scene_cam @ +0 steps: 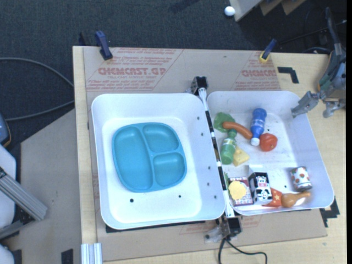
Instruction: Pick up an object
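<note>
step: approach, nothing picked | end effector (318,99) – grip state can't be told – hangs off the right bin's (314,142) far right rim | blue bottle (257,125) lies inside that bin | next: swing in, descend

place: robot lab | cues: 2 bins (104,114) sitting on a clamped board (165,70), cables (33,87) trailing over dark carpet (44,15)
</note>
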Controlling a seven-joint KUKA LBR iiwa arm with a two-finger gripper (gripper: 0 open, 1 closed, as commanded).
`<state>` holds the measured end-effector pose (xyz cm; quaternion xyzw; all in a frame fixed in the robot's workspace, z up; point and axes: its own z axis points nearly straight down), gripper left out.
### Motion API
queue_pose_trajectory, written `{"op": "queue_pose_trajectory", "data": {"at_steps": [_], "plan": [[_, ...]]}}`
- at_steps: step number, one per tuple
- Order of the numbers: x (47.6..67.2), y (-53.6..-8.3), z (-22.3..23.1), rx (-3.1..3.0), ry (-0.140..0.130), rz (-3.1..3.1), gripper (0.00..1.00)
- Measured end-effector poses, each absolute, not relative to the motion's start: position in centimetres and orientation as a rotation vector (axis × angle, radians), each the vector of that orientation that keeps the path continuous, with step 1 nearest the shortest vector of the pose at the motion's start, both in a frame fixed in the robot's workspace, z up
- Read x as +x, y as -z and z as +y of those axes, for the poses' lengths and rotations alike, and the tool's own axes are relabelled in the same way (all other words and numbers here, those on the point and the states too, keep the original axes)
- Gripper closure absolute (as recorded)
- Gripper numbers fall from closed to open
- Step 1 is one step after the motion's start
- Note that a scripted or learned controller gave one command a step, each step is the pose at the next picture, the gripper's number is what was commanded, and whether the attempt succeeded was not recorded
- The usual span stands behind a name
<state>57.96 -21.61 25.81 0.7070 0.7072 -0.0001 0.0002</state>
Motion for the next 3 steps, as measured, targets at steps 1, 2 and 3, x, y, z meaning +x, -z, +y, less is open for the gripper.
{"op": "queue_pose_trajectory", "data": {"at_steps": [1, 2, 3], "plan": [[58.8, -10.5, -17.0, 2.221, 0.001, 2.224, 0.0], [59.0, -8.4, -14.7, 2.222, 0.001, 2.224, 0.0], [59.2, -9.7, -14.8, 2.218, -0.003, 2.22, 1.0]]}}
